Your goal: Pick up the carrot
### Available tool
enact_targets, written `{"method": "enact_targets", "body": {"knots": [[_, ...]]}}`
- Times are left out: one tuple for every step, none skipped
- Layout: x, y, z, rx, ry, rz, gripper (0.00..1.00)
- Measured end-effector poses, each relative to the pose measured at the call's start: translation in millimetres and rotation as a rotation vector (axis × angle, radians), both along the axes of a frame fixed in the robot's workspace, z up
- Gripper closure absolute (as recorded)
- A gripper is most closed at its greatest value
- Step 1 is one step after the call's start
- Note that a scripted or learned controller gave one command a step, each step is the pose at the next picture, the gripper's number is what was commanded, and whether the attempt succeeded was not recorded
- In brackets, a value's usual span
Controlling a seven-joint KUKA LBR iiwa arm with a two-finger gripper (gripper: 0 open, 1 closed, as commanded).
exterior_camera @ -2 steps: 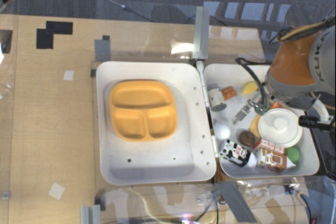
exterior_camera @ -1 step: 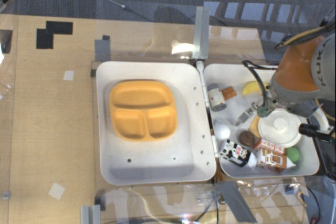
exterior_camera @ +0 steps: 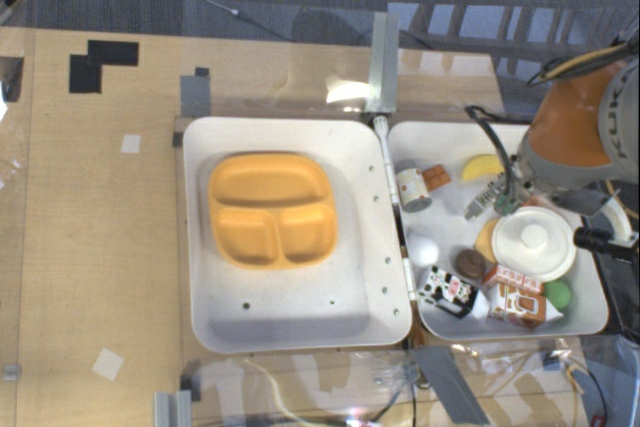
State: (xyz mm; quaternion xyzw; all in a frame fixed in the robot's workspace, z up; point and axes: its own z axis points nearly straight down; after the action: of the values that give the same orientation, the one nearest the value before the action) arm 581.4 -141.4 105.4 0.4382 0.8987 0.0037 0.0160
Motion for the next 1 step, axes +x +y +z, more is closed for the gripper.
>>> {"method": "enact_targets", "body": {"knots": [[2.7,94.4,82.2,0.001,0.021,0.326,1.00]]}}
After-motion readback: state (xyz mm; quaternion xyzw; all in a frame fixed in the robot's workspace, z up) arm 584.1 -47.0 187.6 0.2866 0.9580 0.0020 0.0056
